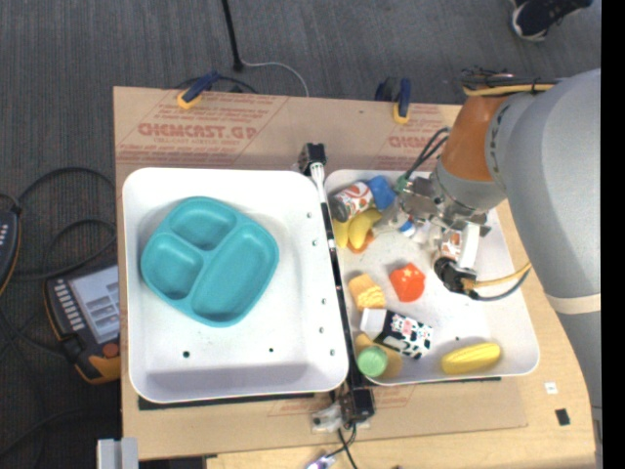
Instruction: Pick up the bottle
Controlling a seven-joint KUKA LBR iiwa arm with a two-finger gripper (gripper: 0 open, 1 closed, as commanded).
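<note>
Brown bench point(195, 130), two white bins point(234, 360), grey carpet point(98, 27).

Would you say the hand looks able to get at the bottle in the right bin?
Probably yes: the hand is just beside the bottle, nothing covers it, though a banana lies close.

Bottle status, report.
Gripper low in right bin, by banana. Cow-patterned bottle lies near front, apart from gripper. Green ball and orange block crowd it.
</note>
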